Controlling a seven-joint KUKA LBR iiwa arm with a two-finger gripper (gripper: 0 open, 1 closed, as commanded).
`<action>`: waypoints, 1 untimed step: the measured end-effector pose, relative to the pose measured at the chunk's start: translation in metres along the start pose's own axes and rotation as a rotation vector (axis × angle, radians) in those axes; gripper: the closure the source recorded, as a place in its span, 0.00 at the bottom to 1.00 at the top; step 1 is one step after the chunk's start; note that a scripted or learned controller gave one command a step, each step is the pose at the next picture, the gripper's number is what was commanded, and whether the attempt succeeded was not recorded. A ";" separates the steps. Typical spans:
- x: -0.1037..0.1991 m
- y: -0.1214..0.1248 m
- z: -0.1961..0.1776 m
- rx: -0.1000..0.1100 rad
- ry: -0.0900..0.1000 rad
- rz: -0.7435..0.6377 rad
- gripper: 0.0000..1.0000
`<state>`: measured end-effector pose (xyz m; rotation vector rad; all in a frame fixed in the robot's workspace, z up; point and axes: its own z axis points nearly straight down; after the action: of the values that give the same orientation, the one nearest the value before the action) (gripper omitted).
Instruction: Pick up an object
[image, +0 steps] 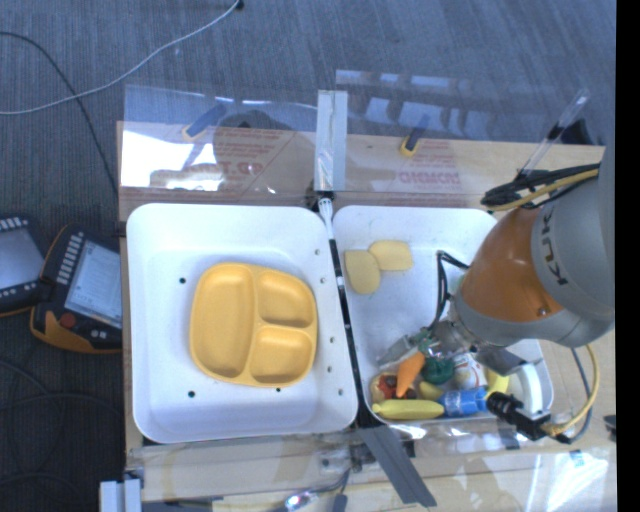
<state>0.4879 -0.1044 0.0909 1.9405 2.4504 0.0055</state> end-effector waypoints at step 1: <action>0.002 0.002 -0.009 -0.001 0.005 -0.002 1.00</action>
<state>0.4888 -0.1020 0.1000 1.9405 2.4550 0.0121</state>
